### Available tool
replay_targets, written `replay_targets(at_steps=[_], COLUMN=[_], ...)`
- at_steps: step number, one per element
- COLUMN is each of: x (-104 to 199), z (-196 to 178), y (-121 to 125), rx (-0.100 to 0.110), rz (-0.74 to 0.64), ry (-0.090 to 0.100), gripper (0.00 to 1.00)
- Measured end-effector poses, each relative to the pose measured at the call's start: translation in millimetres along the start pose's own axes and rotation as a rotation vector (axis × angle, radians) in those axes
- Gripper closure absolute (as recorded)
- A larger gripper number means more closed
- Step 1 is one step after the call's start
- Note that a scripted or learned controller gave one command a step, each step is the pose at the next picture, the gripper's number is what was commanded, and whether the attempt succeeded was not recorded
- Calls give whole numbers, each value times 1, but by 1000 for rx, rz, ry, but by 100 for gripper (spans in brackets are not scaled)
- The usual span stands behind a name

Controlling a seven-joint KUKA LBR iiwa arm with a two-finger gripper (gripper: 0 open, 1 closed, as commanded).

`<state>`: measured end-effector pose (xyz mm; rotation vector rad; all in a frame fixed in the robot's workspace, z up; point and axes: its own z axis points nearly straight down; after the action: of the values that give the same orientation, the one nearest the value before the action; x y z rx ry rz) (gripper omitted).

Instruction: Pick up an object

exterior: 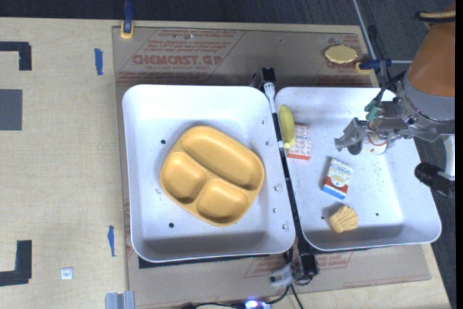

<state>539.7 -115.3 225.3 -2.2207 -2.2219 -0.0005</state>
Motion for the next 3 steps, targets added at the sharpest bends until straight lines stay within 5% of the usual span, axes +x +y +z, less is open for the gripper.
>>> replay_targets(at_steps=[1, 2, 3], x=[-22, 20, 20], z=[124, 139, 130], y=[-35, -59, -58], rx=[-5, -4, -8], rz=[2, 0, 2], ry=[-2, -1, -2], gripper=[0, 0, 100])
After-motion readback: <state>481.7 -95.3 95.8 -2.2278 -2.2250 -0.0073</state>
